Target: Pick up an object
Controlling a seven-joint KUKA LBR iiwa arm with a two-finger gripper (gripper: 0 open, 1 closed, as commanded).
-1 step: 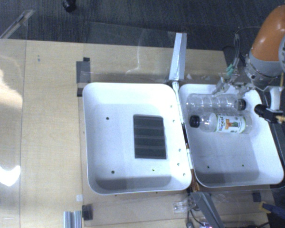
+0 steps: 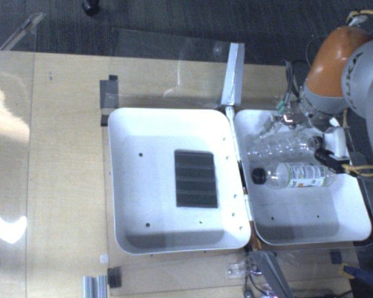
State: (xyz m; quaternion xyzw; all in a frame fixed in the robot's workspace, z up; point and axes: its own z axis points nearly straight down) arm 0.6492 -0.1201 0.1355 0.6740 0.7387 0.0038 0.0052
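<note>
We start with the left bin (image 2: 130, 185), the big one, which holds a dark ribbed tray (image 2: 196, 178) at its centre. It lies flat and low, so a claw would find little to grip on it, but it is well apart from the arm and no worry for now.

The right bin (image 2: 354, 225) is where trouble could come. A clear bottle (image 2: 293, 175) lies on its side near the bin's middle, black cap pointing to nine o'clock, label toward three. Being round and smooth, it would likely roll or squirt out if pinched off-centre, and a push from above could send it toward six o'clock. At twelve o'clock from it sits something clear (image 2: 280, 144), perhaps a crumpled plastic piece; we cannot tell exactly what. It is hard to see and light, so it may get dragged along or crushed.

The arm (image 2: 342, 67) reaches in at the bin's two o'clock corner. The claw (image 2: 287, 118) hangs over that clear piece at the bin's far edge. We cannot tell its state, nor whether it touches anything.
</note>
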